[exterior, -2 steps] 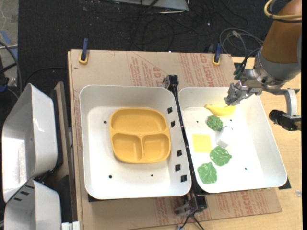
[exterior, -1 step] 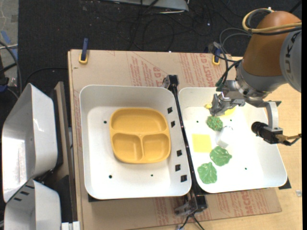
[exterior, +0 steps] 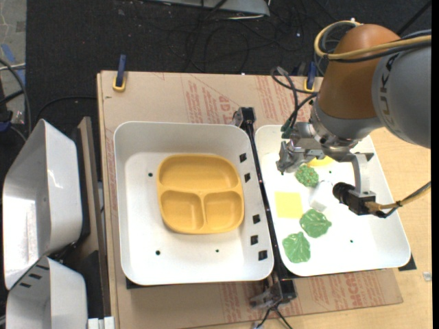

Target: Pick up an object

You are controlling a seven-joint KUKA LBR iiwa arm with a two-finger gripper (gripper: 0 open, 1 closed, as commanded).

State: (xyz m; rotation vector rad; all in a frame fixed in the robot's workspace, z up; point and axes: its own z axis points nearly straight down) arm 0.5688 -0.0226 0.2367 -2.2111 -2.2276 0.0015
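White plastic makes up the two shallow bins that sit side by side on the brown surface (exterior: pixel 171 91). The left bin (exterior: pixel 130 184) holds one thing, a yellow tray (exterior: pixel 200 192) with three sections, lying flat near the middle. The right bin (exterior: pixel 384 242) holds a few small things. A flat yellow square (exterior: pixel 289 204) lies near the bin's left wall. Just to the right of it is a small white block (exterior: pixel 320 197). Below them are two green leafy pieces, one (exterior: pixel 315 223) a little higher and one (exterior: pixel 297 247) nearer the front edge, close together. A bumpy green piece (exterior: pixel 307 176), like a little broccoli, sits higher up. A bit of another yellow thing (exterior: pixel 319 162) peeks out from under the arm.

The grey and orange arm reaches in from the right, over the back of the right bin. Its jaws (exterior: pixel 289 157) hang just above and to the left of the bumpy green piece. I cannot tell whether the jaws are spread or pressed together.
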